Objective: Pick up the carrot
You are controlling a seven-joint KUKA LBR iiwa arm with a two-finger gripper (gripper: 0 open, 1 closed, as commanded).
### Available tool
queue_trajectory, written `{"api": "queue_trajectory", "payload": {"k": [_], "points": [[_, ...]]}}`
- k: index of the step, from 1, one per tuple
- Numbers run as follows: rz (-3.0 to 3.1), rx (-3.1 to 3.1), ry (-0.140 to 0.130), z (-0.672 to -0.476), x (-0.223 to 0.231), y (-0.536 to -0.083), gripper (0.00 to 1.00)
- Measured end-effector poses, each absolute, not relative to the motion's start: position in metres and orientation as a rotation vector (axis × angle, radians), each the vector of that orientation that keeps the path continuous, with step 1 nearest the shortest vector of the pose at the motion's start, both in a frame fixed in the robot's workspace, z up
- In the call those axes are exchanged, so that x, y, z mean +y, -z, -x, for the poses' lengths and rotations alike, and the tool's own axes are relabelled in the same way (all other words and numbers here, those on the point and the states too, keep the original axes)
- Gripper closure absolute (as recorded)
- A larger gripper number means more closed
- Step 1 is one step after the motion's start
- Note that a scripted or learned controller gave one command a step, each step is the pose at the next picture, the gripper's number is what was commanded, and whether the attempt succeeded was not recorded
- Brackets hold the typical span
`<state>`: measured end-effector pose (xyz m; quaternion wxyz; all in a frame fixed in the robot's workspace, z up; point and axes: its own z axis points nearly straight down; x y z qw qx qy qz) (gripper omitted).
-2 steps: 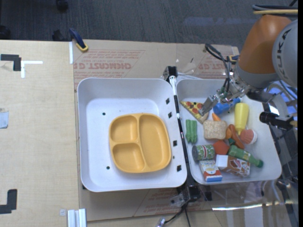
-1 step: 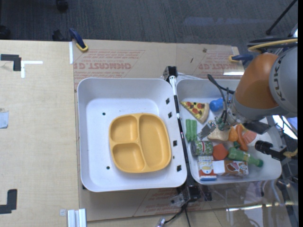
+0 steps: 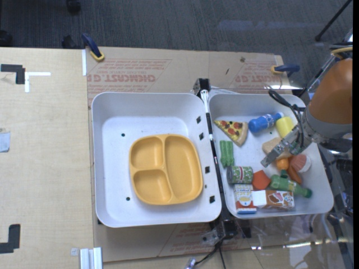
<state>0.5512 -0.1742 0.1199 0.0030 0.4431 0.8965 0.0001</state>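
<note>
In the right bin (image 3: 320, 203), the gripper (image 3: 276, 153) hangs low over the right-hand cluster of toy food. Directly beneath its tip an orange piece shows, which I take for the carrot (image 3: 283, 163); the gripper covers part of it. A tan piece (image 3: 271, 144) lies just above the tip and a pinkish-red round item (image 3: 300, 162) sits to the carrot's right. Nothing visibly lifted off the bin floor.
Also in the right bin: pizza slice (image 3: 233, 130), blue bottle (image 3: 263, 123), yellow block (image 3: 284, 125), green bean pod (image 3: 226, 153), small can (image 3: 240, 174), red-orange wedge (image 3: 260, 180), green bottle (image 3: 289, 185), cartons (image 3: 263, 199). The left bin (image 3: 106, 128) bears a yellow divided plate (image 3: 166, 168).
</note>
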Motion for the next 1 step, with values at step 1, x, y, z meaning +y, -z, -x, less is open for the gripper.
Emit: {"api": "queue_trajectory", "payload": {"k": [1], "points": [[-1.554,2.677,-0.028,-0.5412,-0.1787,-0.1090,0.00]]}}
